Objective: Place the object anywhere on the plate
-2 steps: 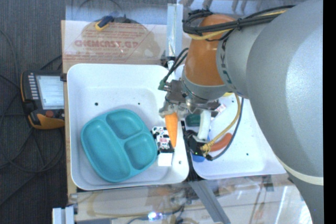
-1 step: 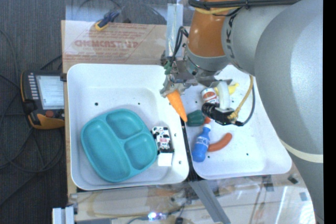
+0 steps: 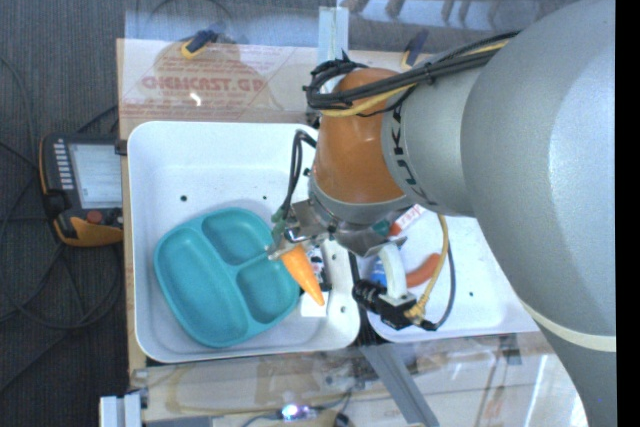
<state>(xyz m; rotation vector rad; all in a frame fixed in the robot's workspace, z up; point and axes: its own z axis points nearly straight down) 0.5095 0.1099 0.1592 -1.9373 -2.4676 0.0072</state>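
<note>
A teal plate (image 3: 215,275) with three compartments lies in the left white bin (image 3: 190,160). An orange carrot-shaped object (image 3: 301,272) hangs at the plate's right edge, tilted with its tip pointing down and right. My gripper (image 3: 297,253) sits right above the carrot, under the orange wrist band (image 3: 352,155). The carrot's top end sits at the gripper's fingertips, and the fingers look shut on it. The big grey arm hides most of the right bin.
The right bin (image 3: 470,300) holds a red and white item (image 3: 408,218), an orange piece (image 3: 427,267) and a blue and white object (image 3: 385,273). A pendant (image 3: 80,190) lies left of the bench. A cardboard sheet (image 3: 210,85) lies behind the bins.
</note>
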